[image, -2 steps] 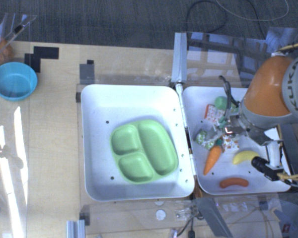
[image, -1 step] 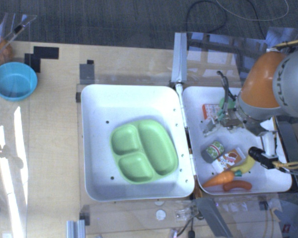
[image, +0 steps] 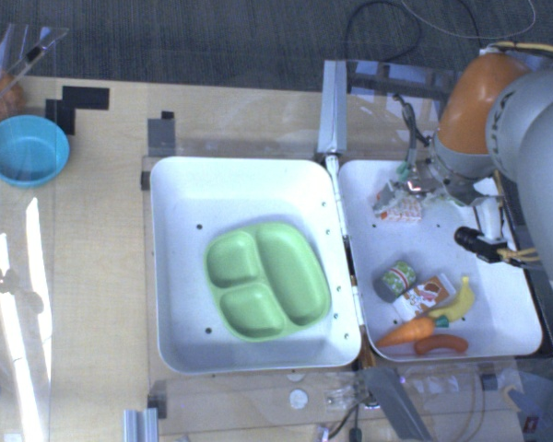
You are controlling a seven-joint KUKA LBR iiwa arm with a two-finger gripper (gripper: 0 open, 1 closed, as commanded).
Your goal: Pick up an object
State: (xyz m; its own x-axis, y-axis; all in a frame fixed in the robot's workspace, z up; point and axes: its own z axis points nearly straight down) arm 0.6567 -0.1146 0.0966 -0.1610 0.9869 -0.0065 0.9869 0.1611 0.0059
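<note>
At the lower right of the frame, a carrot (image: 407, 331) and a red sausage-shaped piece (image: 441, 344) lay along the near wall of the right bin (image: 525, 339), just below a banana (image: 456, 302), a small carton (image: 425, 295) and a can (image: 397, 279). Farther up, the gripper (image: 413, 182) hung over a crinkled packet (image: 396, 205); I could not tell its state from my remote screen. A green divided tray (image: 267, 279) sat in the left bin (image: 180, 339). I judged a straight descent onto the packet's middle the best approach.
</note>
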